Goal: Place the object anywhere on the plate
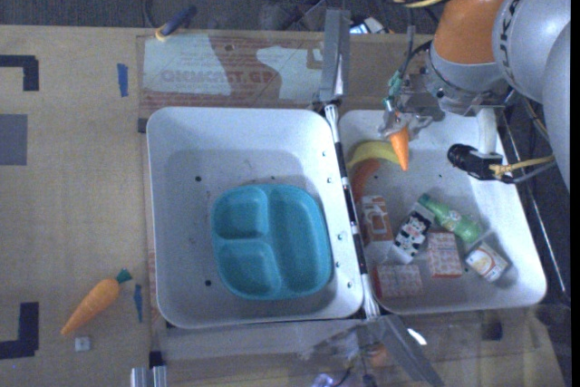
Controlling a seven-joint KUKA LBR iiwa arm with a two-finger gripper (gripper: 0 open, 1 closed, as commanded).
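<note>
**A:** See the gripper (405, 124) up there, upper right of the frame? It hangs over the right bin (524, 222), and an orange carrot-shaped piece (400, 148) pokes down from between its fingers, so I'd say it is clamped on that piece.

**B:** Lifted, or resting on something?

**A:** Hard to tell from this angle. The tip hangs just over a yellow banana (373, 152) at the bin's upper left corner, maybe touching it.

**B:** Big to small, then. What else?

**A:** The left bin (172, 222) fills the middle of the frame, and in its lower half lies the blue plate (272, 242), three compartments, nothing on it. Well apart from the gripper, with the divider between the bins in the way.

**B:** And the small stuff?

**A:** In the right bin: a cow-patterned carton (412, 233), a green bottle (453, 218), a few little boxes. Out on the bench, lower left, another toy carrot (91, 304).

**B:** So how far along?

**A:** The pickup looks done, by my guess. What's left is the carry leftward across the divider, the lowering onto the plate, and the release.
</note>
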